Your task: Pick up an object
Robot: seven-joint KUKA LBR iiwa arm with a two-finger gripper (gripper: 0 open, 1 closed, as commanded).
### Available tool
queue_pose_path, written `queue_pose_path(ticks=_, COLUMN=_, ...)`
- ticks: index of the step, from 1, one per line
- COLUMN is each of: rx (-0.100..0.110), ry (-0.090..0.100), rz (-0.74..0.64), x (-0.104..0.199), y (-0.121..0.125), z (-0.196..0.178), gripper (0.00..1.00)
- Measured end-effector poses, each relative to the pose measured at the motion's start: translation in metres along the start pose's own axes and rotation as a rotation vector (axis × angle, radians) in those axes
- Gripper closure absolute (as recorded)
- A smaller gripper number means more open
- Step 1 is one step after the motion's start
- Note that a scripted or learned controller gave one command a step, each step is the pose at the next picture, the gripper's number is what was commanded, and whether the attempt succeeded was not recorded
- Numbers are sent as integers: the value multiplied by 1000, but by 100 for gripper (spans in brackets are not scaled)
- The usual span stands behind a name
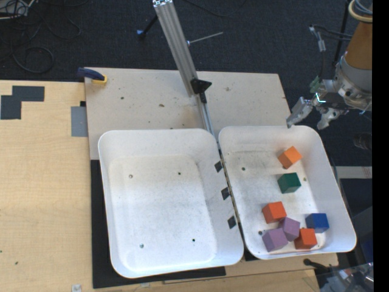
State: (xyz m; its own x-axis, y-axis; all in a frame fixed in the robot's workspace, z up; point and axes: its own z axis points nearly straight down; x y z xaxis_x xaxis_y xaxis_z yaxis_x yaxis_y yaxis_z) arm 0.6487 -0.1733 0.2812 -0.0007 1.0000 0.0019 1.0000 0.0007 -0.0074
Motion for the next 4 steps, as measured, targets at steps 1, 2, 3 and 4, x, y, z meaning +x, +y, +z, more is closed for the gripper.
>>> queue_pose_path(ticks=1, rx=-4, ry=-2, rz=-3, x=1, y=1, z=-3, gripper=0)
queue_pose_path(ticks=2, rx=-1, ry=-1, rz=-4, x=6, y=0, z=42, gripper=0)
queue_pose_path(ticks=3, rx=0, ry=-1, rz=-1, x=7, y=-6, z=88, gripper=0)
queue_pose_path(ticks=4, rx=1, ry=-1, rz=1, x=0, y=-2, z=145, gripper=0)
